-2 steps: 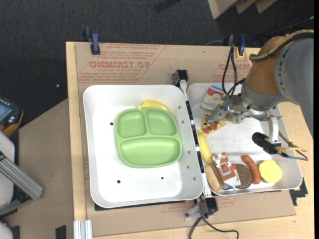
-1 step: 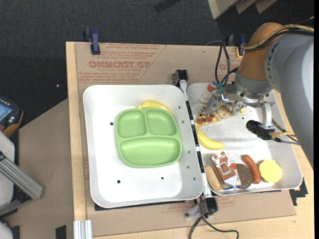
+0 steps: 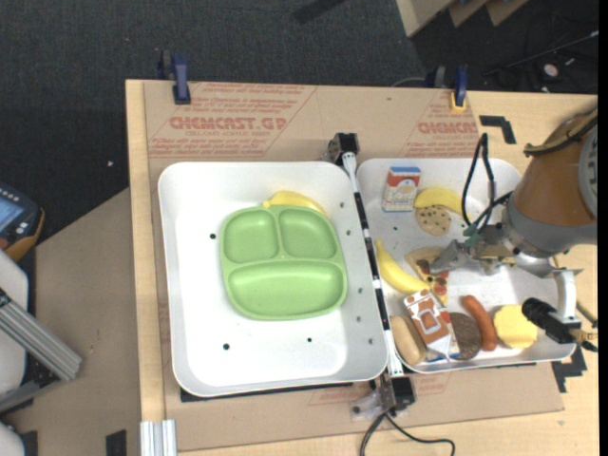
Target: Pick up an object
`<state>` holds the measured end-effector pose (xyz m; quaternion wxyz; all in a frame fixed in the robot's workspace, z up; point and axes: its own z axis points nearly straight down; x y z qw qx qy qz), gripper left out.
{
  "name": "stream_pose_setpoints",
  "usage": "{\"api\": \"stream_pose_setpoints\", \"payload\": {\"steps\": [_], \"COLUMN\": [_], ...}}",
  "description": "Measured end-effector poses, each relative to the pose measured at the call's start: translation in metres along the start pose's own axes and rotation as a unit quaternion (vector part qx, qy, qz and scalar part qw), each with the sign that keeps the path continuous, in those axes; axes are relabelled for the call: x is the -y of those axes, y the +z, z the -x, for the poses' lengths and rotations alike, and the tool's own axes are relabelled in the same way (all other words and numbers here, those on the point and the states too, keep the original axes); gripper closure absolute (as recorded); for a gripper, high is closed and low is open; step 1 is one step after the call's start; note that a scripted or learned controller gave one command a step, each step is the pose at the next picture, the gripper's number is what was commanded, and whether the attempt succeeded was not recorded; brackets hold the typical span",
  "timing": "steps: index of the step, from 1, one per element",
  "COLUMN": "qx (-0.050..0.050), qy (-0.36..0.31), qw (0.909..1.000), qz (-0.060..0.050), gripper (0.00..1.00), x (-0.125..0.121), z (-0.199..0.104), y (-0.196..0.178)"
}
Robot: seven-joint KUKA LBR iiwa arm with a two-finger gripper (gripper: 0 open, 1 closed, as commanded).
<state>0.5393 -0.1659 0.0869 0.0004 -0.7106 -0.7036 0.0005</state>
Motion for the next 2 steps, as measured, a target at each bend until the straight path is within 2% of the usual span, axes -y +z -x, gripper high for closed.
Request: {"api": "stream_pose_setpoints", "payload": {"steps": [1,2], "qx": [0.001,-0.002], "qy": [-0.008,-0.006], "qw": [0.9999,1.0], "qz": [0.006,-0.006], "gripper": [0.0,0.0], "x": [-0.111,-0.126], "z": [-0.026,0.015], "y": [0.0,0.002]}}
